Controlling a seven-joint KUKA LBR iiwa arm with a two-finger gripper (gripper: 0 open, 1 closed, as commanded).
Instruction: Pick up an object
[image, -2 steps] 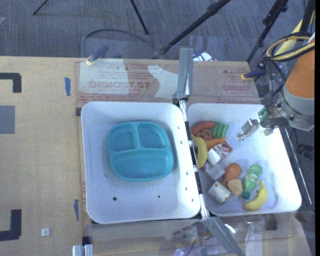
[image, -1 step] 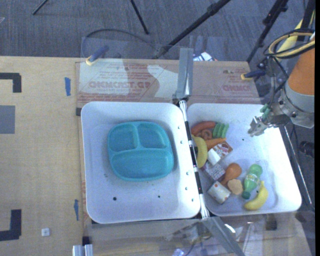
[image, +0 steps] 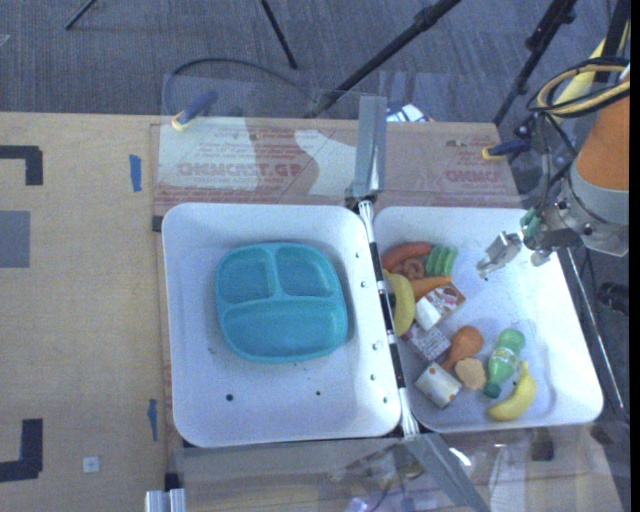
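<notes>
— Nearest, in the right bin (image: 575, 330): yellow banana (image: 512, 397), green bottle (image: 503, 355), small white can (image: 437, 383), all crowded together.
— Risky to grab there; easy to nudge a neighbour or pinch two at once.
— Farther back, carrot (image: 405, 255) and green pepper (image: 440, 261), touching.
— And the gripper (image: 500, 250)?
— Above bare bin floor, far right, nothing between the fingers; hard to tell whether spread or closed, too small and blurred.
— Left bin (image: 190, 300)?
— Just a blue tray (image: 283, 300).
</notes>
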